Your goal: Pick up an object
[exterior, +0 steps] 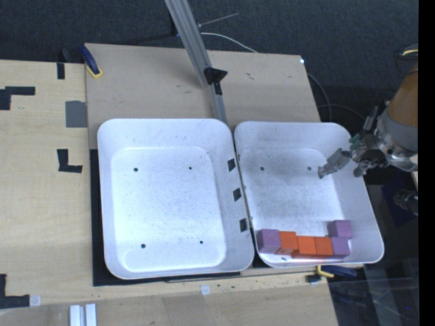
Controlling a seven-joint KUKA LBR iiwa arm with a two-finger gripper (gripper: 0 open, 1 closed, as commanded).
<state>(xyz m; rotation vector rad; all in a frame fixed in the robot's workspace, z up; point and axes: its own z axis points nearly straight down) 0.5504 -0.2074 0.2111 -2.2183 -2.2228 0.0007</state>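
Light wood table [41,182] with a dark carpeted floor behind it, and a tan board on top carrying the two white bins side by side. The left bin [170,131] just has speckles and a few small dots on its floor. The right bin [285,131] is where the blocks are: they're all bunched along the near edge, a purple block [270,239] on the left, then orange blocks [307,244] in a row, then two more purple blocks [340,237] stacked up at the right end, all touching or just beside each other.

The arm comes in from the right and the hand [334,164] hangs over the right side of the right bin, well apart from the blocks. A grey finger [332,163] pokes out toward the bin's middle, but honestly I can't tell if the fingers are apart or together from this angle. Nothing's in its grip that I can see.

A slanted aluminium rail [194,43] crosses the top, and there's a blue-and-yellow clamp [91,61] at the board's far-left corner.
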